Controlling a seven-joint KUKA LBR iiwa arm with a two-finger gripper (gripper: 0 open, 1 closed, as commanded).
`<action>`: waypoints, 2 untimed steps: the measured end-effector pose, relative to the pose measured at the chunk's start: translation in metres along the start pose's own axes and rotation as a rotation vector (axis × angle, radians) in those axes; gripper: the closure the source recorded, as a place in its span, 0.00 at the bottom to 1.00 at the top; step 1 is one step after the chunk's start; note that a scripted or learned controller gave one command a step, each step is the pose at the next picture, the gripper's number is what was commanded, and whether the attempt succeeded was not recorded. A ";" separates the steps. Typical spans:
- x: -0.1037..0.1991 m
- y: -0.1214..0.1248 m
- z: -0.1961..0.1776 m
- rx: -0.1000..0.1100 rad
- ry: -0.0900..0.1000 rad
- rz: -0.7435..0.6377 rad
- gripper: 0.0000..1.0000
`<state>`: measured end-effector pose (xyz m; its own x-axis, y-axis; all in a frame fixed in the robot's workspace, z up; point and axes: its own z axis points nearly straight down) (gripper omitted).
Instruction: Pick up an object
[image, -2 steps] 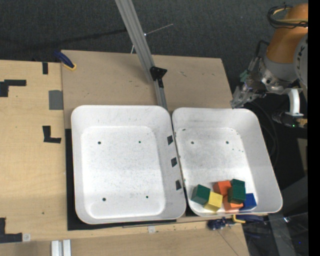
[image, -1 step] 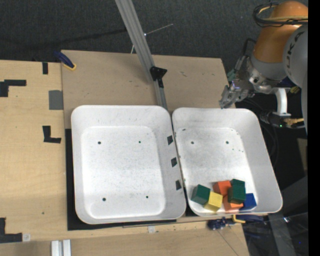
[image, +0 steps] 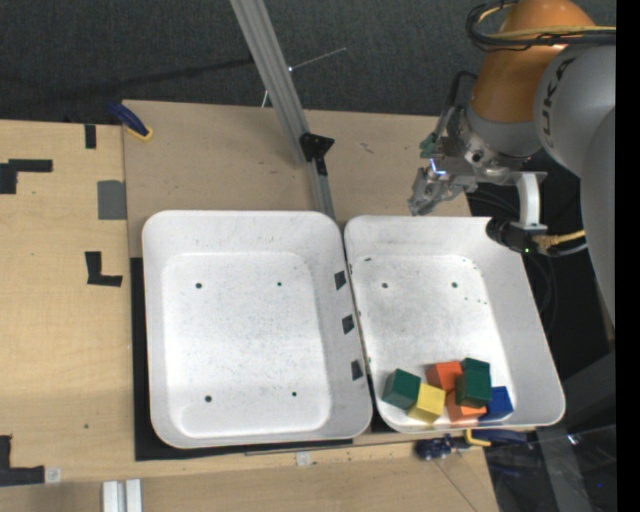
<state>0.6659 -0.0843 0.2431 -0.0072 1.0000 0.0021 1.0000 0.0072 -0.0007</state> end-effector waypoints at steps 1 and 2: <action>0.050 0.005 -0.006 -0.001 -0.001 0.001 1.00; 0.106 -0.005 0.006 0.003 -0.001 0.001 1.00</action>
<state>0.6600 0.0220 0.2373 -0.0065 1.0000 0.0015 1.0000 0.0066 -0.0033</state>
